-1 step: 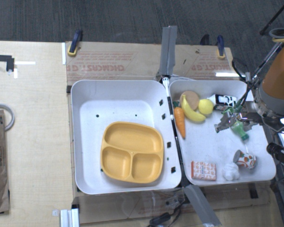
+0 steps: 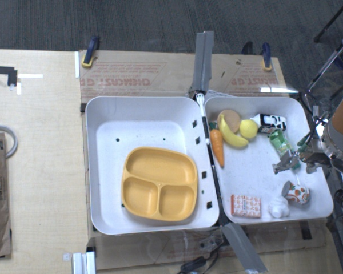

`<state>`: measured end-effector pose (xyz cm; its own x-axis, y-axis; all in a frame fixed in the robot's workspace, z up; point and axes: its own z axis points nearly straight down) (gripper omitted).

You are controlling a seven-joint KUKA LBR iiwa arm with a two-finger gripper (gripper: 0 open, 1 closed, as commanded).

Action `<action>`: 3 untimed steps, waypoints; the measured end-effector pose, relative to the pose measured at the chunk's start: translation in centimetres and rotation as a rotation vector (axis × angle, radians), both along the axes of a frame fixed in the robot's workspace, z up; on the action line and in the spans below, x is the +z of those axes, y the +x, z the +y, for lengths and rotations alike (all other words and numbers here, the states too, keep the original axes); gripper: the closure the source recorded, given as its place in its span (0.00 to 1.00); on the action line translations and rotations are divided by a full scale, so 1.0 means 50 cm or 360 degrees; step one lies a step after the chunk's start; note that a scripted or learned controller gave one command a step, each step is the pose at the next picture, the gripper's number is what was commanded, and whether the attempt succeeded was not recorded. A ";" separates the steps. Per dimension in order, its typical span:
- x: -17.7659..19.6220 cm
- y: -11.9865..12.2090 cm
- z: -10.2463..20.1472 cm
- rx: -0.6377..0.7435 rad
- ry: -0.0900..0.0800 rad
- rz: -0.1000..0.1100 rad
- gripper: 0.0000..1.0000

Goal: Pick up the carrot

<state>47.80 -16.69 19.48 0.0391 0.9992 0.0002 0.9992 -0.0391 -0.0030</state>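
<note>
In the left bin (image 2: 97,153) lies one yellow plastic tray (image 2: 159,183) with three rounded compartments, smooth and shallow. Just past the divider, at the left wall of the right bin (image 2: 263,216), lies the single carrot (image 2: 217,146), orange, tapered, its thin end pointing toward the near side, well apart from the claw across the bin floor. Beside its thick end sit one brownish rounded potato (image 2: 231,119), one curved yellow banana (image 2: 232,136) and one round lemon (image 2: 248,128), all close together. Further right lie one black-and-white printed packet (image 2: 272,121) and one green crinkled wrapper (image 2: 279,142). Along the near wall rest one flat red patterned box (image 2: 246,206), one white lumpy ball (image 2: 279,209) and one small white cup with orange markings (image 2: 297,194), tipped on its side. At the right side the claw (image 2: 288,163) hovers over bare bin floor between the green wrapper and the cup, metallic and dark; I cannot tell whether its tips stand apart or together, and nothing shows between them.
</note>
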 end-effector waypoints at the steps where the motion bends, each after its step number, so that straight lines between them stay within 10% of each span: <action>1: 0.106 0.000 -0.098 0.0222 -0.0001 -0.0005 0.00; 2: 0.110 0.000 -0.110 0.0280 -0.0001 -0.0004 0.00; 3: 0.233 0.002 -0.111 0.1150 -0.0003 -0.0007 0.00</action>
